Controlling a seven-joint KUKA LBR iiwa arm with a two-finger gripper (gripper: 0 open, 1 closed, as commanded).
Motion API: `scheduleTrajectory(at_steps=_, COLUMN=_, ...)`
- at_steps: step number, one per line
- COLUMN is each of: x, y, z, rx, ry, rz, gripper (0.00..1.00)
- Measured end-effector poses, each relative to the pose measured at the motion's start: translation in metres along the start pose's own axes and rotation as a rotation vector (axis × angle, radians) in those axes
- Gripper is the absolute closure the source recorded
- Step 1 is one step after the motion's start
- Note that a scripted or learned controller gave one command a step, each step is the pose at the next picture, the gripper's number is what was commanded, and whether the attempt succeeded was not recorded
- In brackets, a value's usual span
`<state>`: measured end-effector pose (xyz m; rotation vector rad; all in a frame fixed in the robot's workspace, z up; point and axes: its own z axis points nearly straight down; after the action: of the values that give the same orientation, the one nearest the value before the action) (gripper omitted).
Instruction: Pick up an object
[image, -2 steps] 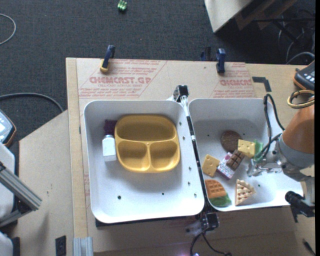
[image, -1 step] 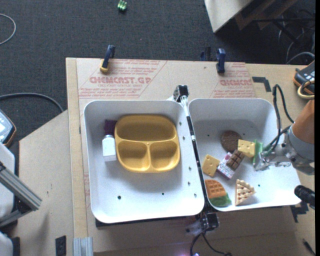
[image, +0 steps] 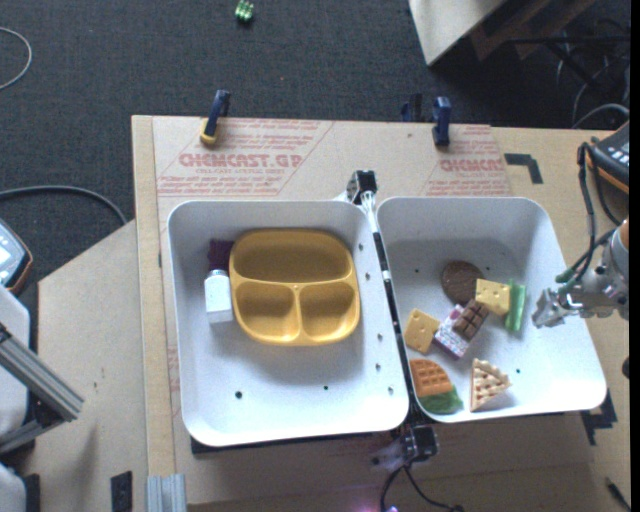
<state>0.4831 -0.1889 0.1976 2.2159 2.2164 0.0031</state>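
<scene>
Small plastic toy foods (image: 462, 340) lie clustered in the right white bin (image: 575, 375) — loose, easy pickings. The hand (image: 551, 308) hangs at that bin's right rim, grasping nothing; whether released or clenched, I cannot tell.

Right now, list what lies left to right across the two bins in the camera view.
White bottle → yellow divided tray → cheese square → brown round cookie → green stick → end effector at the right bin's edge.
</scene>
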Motion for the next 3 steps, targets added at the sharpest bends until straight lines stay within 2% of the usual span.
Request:
scheduleTrajectory(at_steps=1, x=-0.001, y=0.001, z=-0.029, rx=0.001, ry=0.001, rz=-0.001, gripper=1.0)
scheduleTrajectory(at_steps=2, x=0.027, y=0.052, z=-0.033, rx=0.001, ry=0.003, rz=-0.006, gripper=1.0)
scheduleTrajectory(at_steps=3, x=0.058, y=0.084, z=-0.026, rx=0.002, ry=0.003, rz=-0.005, gripper=1.0)
